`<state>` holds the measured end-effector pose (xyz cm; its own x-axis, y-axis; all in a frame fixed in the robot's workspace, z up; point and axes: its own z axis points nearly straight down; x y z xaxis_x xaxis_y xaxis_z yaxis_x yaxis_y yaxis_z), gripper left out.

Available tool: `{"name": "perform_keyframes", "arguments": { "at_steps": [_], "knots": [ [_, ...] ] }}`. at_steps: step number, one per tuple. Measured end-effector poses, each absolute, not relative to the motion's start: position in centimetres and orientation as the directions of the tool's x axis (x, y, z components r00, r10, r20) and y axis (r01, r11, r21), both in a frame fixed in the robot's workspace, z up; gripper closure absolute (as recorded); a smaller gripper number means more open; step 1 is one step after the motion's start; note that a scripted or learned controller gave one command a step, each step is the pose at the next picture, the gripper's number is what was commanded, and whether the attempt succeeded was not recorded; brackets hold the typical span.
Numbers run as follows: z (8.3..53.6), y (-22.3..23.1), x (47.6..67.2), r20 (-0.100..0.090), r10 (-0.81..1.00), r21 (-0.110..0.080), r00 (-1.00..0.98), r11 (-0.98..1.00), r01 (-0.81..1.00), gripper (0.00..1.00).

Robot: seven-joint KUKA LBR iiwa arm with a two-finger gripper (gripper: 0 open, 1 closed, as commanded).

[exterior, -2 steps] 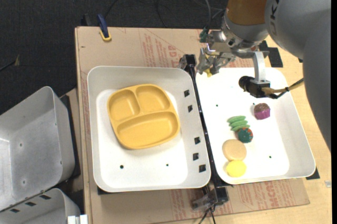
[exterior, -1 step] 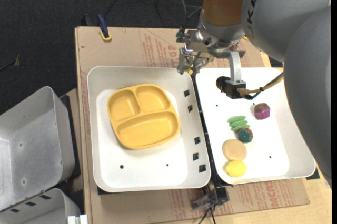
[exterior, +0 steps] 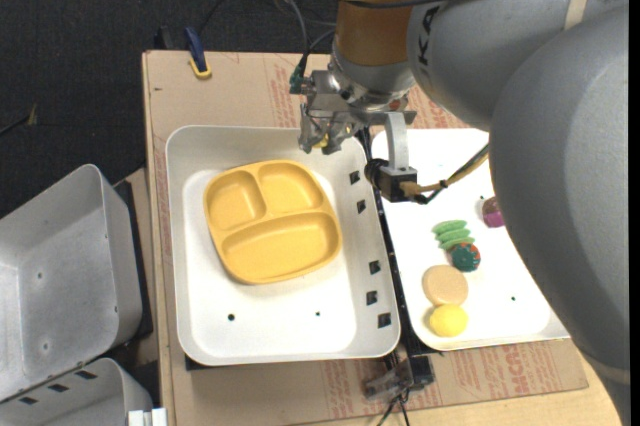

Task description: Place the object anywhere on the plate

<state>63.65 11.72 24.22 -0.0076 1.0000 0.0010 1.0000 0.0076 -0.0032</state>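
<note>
yellow plate [exterior: 272, 234]; white bins [exterior: 200, 314], green toy [exterior: 451, 232]

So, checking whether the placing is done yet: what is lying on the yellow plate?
Nothing lies on the yellow plate: all three compartments are bare. The gripper hangs past its far edge. The plate covers the left bin floor beneath.

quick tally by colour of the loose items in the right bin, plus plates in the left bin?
Yellow compartment plate, left bin: 1
Green ridged item: 1
Dark teal round item: 1
Tan round disc: 1
Yellow round item: 1
Purple item, partly hidden by the arm: 1
Total: 6
</note>
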Motion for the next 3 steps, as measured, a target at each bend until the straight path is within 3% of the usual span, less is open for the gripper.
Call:
{"name": "perform_keyframes", "arguments": {
  "at_steps": [2, 3],
  "knots": [
    [23.6, 21.3, 61.5, 0.002, 1.0, -0.002, -0.008, 0.008, 1.0, 1.0],
    [23.6, 20.9, 61.6, 0.0, 1.0, -0.001, -0.003, 0.003, 1.0, 0.0]
  ]
}}
